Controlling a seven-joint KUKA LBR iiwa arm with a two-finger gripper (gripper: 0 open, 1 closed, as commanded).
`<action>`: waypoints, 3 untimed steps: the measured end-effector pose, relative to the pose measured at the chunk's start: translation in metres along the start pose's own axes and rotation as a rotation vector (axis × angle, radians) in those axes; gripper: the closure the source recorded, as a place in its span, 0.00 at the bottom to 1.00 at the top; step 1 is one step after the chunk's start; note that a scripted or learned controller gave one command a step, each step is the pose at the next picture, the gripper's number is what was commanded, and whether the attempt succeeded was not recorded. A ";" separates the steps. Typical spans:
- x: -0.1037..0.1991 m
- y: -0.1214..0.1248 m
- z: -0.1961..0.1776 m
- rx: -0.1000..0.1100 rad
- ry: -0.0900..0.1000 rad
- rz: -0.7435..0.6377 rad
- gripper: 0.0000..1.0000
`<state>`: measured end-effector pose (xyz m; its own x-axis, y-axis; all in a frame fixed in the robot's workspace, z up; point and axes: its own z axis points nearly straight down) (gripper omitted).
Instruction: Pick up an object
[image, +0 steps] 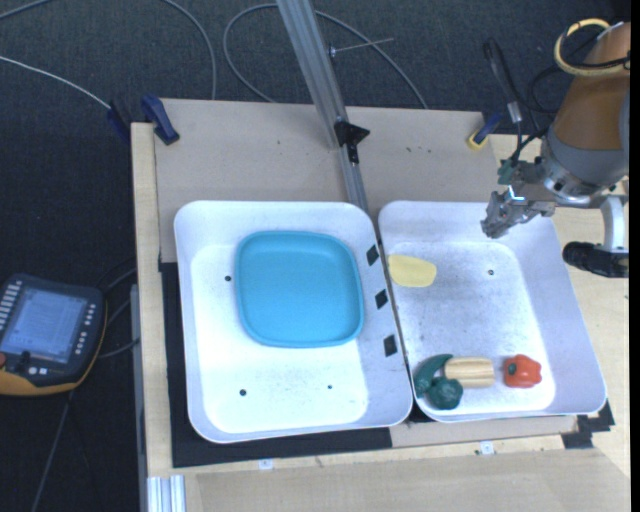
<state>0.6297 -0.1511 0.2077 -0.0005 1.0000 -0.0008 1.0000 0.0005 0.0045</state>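
From my remote seat I see the tabletop (250, 140) carrying two shallow white bins side by side. The left bin (200, 330) holds a turquoise square plate (298, 288) sitting in its upper middle. The right bin (560, 330) holds the pickable things: a pale yellow piece (412, 271) near its upper left corner, and along its lower edge a dark green pepper (438, 384), touching a tan bread-roll-like piece (470, 372) on its right, with a red pepper (520, 371) just beside that.

The arm (592, 120) enters at the upper right of the frame, orange above grey. Its claw (503, 217) hangs over the upper right part of the right bin, well apart from every object. It is too small and dark for me to tell how it is set, and I see nothing gripped there.

Blue clamps (158, 118) hold the board at its upper corners. An aluminium pole (325, 80) slants down from the top centre to the gap between the bins. A teach pendant (45, 330) lies at the left edge on the dark floor; its screen text is too blurred to read. Cables (90, 90) loop across the floor at the top. I can read no labels or brands anywhere.
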 end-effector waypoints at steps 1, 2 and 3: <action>0.002 0.001 -0.043 0.000 0.000 0.000 1.00; 0.049 0.014 -0.037 0.004 0.002 -0.004 1.00; 0.103 0.015 -0.025 0.004 0.002 -0.004 1.00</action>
<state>0.6440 -0.0478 0.2325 -0.0045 1.0000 0.0012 1.0000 0.0045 0.0001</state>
